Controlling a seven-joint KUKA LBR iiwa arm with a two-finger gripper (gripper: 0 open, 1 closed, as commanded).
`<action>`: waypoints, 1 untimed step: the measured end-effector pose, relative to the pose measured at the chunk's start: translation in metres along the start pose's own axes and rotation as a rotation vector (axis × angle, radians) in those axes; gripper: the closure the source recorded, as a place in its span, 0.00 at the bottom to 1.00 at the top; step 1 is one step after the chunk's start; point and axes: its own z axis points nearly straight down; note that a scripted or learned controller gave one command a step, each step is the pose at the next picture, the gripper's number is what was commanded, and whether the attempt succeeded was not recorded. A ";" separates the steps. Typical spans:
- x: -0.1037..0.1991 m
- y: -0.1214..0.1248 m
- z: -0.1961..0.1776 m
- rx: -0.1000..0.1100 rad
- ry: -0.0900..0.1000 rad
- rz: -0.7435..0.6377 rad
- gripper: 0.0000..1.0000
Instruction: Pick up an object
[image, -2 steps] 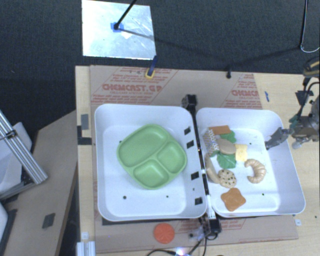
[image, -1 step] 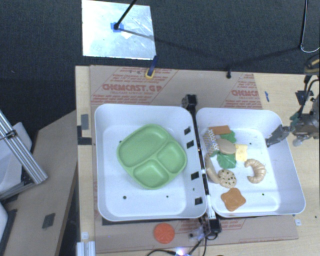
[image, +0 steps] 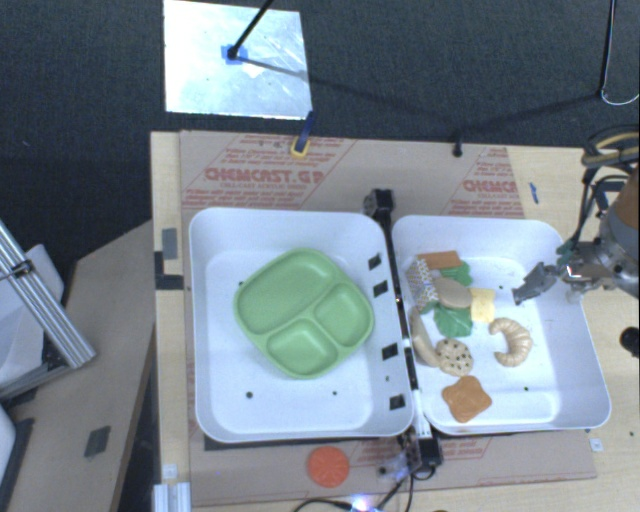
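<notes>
White plastic bins sit side by side on the bench, and the pincer (image: 530, 288) hangs over the right bin (image: 575, 400), near its right wall, reaching in from the right. Whether its fingers are apart or together I cannot tell; nothing shows between them. Toy food lies left of and below the pincer: a croissant (image: 513, 340) just below it, a yellow cheese cube (image: 483, 304) just to its left, then a beige bun (image: 452, 294) on green leaves (image: 453, 321). Farther left are a biscuit wafer (image: 438, 261), a banana (image: 423, 343) and a cookie (image: 455, 356). An orange toast piece (image: 466, 398) lies well below. Far left of the pincer, the left bin (image: 215, 400) holds a green divided plate (image: 303, 312).
</notes>
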 end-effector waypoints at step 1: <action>0.007 0.000 0.044 0.000 0.000 0.001 0.00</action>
